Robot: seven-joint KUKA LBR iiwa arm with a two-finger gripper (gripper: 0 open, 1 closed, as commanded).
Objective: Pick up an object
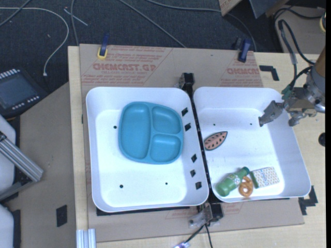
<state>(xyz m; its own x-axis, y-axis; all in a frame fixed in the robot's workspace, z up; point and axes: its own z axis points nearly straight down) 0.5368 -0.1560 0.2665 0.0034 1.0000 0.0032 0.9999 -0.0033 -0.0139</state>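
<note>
**My gripper, fingers spread, at the right**

I reach in from the right side of the camera view. My gripper (282, 115) is at the end of my wrist, tilted down and to the left. Its two grey fingers (269, 112) are apart from each other, one longer to the left, and nothing is between them.

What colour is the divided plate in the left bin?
Light blue all over. The divided plate shows clearly in the camera view.
</note>
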